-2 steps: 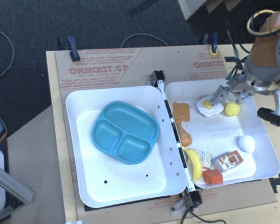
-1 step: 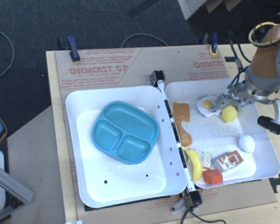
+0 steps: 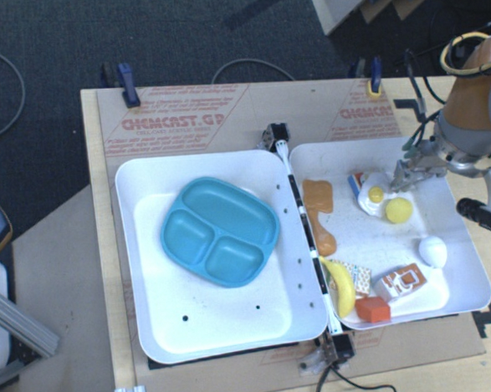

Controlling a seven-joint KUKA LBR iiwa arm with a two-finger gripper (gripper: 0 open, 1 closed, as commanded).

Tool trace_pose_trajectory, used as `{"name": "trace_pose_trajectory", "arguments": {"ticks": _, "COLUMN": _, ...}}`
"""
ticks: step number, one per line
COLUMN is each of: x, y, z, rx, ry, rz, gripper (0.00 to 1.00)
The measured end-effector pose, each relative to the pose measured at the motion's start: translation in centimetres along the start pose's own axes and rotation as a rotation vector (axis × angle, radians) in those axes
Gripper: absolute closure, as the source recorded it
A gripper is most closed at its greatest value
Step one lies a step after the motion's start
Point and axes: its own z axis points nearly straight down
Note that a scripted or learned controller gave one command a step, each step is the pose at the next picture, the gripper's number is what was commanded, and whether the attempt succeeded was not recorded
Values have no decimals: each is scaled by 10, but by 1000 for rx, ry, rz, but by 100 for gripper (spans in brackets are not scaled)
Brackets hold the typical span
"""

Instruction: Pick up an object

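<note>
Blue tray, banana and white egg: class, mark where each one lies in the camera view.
blue tray (image 3: pixel 220 230), camera view, on the ridge where its three compartments meet.
banana (image 3: pixel 342 285), camera view, middle of its curved yellow body.
white egg (image 3: pixel 432 251), camera view, centre of its rounded top.

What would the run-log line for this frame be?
tool: low in right bin | nearest: yellow ball, fried egg toy | grasp: none visible | left bin: blue divided plate

Bright, even overhead light; slightly soft.
</note>
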Motion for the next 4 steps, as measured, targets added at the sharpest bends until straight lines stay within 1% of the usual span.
{"name": "trace_pose_trajectory", "arguments": {"ticks": 1, "x": 1, "y": 0, "z": 0, "rx": 1, "ry": 2, "rz": -1, "gripper": 0}}
{"name": "trace_pose_trajectory", "arguments": {"ticks": 2, "x": 63, "y": -30, "z": 10, "rx": -5, "ry": -7, "rz": 6, "gripper": 0}}
{"name": "trace_pose_trajectory", "arguments": {"ticks": 3, "x": 57, "y": -69, "z": 15, "rx": 10, "ry": 1, "rz": 6, "gripper": 0}}
{"name": "trace_pose_trajectory", "arguments": {"ticks": 4, "x": 58, "y": -68, "z": 5, "rx": 6, "ry": 0, "rz": 5, "gripper": 100}}
